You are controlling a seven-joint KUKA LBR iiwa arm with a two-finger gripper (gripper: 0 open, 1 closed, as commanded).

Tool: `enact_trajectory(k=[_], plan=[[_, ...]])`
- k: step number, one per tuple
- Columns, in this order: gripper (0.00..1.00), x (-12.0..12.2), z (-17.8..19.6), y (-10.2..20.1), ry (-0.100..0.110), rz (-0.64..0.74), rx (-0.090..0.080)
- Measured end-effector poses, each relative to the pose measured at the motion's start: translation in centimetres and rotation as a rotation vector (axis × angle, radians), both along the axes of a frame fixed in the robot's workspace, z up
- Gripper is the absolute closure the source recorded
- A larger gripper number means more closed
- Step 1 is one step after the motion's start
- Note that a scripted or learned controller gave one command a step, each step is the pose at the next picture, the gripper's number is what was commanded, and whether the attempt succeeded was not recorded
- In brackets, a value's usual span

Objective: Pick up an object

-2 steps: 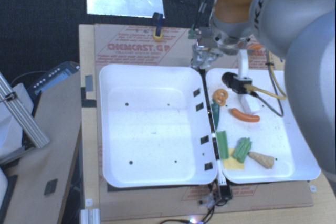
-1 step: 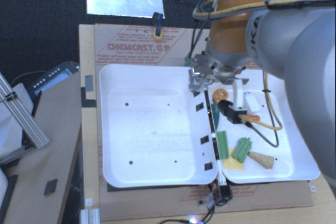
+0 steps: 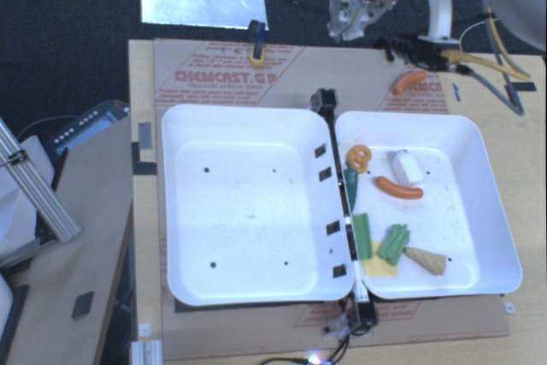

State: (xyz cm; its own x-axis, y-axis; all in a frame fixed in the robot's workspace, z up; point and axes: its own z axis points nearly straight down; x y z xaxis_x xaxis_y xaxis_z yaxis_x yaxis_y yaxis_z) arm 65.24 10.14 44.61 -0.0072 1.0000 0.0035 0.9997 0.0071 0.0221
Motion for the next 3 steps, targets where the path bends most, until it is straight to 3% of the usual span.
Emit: enact_trajectory(k=[1,2,3], plan=[[1.0,-3.8,-13.1,2.0,0.034,-0.001,-0.004],[1.0,-12.5,-26.6,-1.1,0.042,-0.009,-0.006],[1.0,-4.0,-2.7,-0.6,-0.001,-0.002,-0.001]])
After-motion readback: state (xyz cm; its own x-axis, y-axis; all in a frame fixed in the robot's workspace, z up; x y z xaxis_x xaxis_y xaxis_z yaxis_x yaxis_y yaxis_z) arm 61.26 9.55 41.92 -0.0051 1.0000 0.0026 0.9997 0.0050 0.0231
